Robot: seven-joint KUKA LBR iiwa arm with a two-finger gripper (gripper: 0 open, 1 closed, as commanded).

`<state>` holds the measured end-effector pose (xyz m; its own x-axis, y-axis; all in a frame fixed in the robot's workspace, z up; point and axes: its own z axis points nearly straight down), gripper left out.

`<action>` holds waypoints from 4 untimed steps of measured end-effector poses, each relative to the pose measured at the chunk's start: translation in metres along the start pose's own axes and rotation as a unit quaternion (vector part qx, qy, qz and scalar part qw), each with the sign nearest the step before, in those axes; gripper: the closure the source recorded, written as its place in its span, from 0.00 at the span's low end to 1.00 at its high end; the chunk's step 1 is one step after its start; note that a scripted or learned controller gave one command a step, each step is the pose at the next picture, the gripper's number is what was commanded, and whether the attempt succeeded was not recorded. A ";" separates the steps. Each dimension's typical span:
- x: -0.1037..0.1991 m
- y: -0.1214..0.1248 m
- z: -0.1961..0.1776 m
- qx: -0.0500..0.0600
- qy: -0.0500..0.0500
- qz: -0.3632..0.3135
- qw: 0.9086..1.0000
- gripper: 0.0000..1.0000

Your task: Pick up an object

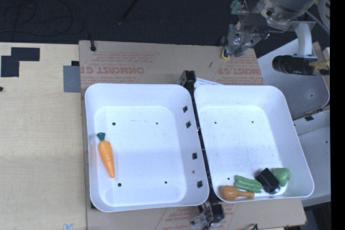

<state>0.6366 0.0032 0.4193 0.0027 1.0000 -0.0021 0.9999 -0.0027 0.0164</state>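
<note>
An orange carrot (106,157) with a green top lies by the left wall of the left bin (137,95). In the near right corner of the right bin (242,95) lie a green pod (248,184), an orange-brown pear-shaped thing (236,193), a black block (268,180) and a green lump (281,174), all close together. My gripper (235,50) hangs high beyond the far edge of the right bin, over the cardboard, away from every object. Nothing shows between its fingers.
The two bins meet at a black clamp strip (194,132) down the middle. Brown cardboard (145,64) lies under the bins. A pale wooden bench (38,132) with black marks spreads to the left.
</note>
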 end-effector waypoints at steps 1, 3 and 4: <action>-0.023 0.002 0.108 0.014 0.000 0.000 1.000 1.00; -0.045 -0.008 0.161 0.014 0.001 -0.001 1.000 1.00; 0.032 0.007 0.067 0.005 0.002 -0.005 1.000 1.00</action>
<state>0.6447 0.0348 0.3524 -0.0083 1.0000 0.0020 0.9999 0.0083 0.0072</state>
